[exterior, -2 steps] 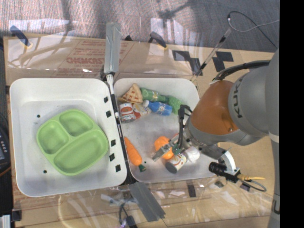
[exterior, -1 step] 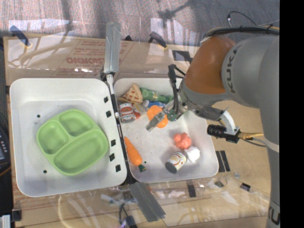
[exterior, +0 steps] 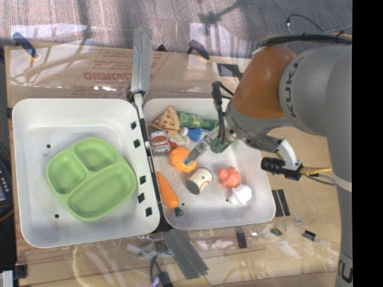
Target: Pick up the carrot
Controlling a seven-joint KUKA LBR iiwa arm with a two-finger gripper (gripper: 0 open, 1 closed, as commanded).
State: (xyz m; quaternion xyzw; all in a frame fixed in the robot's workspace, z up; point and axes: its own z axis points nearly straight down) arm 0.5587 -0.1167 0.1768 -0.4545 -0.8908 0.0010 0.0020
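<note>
Carrot point(exterior: 168, 191) is lain against the left wall of the right bin point(exterior: 263, 187), long, tapered, smooth orange, green stub at the near end. Pincer point(exterior: 197, 152) is parked over a round orange fruit point(exterior: 179, 158), well short of the carrot; open or closed cannot be told. Risk: the wrong orange item gets grabbed, or a finger gets blocked by the wall. Glossy plastic skin could be squeezed out of the grip

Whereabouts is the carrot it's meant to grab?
The carrot lies in the right bin, along its left wall near the front corner, below the orange fruit and left of the small cylinder.
</note>
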